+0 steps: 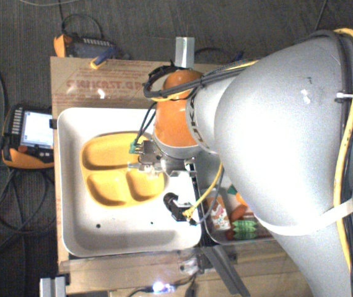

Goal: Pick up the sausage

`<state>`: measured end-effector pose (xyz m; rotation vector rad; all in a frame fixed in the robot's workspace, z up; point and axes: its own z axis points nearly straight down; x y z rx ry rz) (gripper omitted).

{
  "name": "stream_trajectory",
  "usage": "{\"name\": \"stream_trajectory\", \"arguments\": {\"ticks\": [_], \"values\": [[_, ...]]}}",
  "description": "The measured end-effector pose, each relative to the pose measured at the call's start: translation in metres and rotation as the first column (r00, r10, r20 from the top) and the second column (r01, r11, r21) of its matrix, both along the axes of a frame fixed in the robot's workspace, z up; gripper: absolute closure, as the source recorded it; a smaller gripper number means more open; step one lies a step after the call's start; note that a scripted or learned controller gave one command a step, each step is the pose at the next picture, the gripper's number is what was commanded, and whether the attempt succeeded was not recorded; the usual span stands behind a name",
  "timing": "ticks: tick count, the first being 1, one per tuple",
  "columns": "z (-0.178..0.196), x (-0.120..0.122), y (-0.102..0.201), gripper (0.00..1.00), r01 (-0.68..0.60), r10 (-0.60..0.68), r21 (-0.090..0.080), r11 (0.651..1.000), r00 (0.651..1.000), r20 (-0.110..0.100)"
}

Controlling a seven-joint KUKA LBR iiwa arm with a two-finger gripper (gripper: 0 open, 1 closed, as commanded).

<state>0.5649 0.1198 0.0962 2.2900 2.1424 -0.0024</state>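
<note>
sausage (pixel 242 213): reddish-brown, lies in the right bin (pixel 226 240), partly hidden under the arm (pixel 275 135), so only a short stretch shows; green item (pixel 245 230) just beside it on the near side; red-and-white packet (pixel 219 216) next to it toward the left bin; all 3 sit close together in the strip of that bin that stays visible.

gripper (pixel 147 164): well apart from the sausage, hanging over the left bin (pixel 71 228), above the right edge of a yellow plate (pixel 105 166); open or closed, cannot tell from this angle; nothing seen held in it.

yellow plate: 3 compartments, lying in the upper-middle part of the left bin.

arm: orange band (pixel 173 119) sits above the left bin's right side; the grey body covers most of the right bin.

around: both bins rest on a brown printed cardboard sheet (pixel 102 82) on the table; handheld screen unit (pixel 31 135) on the dark floor to the left.
</note>
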Motion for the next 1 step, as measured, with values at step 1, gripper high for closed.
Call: {"name": "stream_trajectory", "arguments": {"ticks": [1], "values": [[0.0038,0.0371,0.0273,1.00,-0.624,0.624,-0.022,0.781,0.781,-0.005]]}}
